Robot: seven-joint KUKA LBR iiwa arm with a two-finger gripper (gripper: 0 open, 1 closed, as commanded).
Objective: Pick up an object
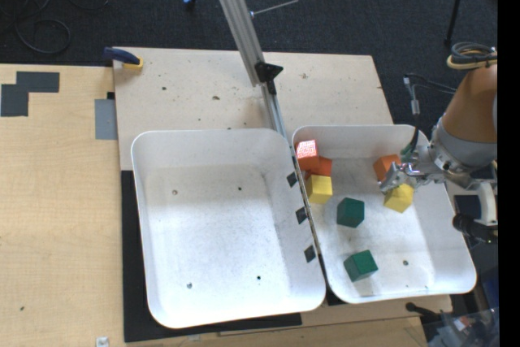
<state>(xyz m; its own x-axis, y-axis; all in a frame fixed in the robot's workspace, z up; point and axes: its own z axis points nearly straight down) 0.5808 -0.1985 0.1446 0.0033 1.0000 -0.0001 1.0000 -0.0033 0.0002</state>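
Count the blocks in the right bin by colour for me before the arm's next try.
Orange blocks: 2
Yellow blocks: 2
Green blocks: 2
Pale pink block: 1
Total: 7

One fixed camera looks down aslant on both white bins

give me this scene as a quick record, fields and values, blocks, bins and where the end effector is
left bin: bare white floor showing
right bin: holds all the blocks
green blocks: two, one mid-bin, one nearer the front
yellow blocks: two, one by the divider, one under the end effector
orange blocks: two, one by the divider, one beside the end effector
pale red block: back corner by the divider
end effector: low over the right bin's right side
grasp: cannot tell
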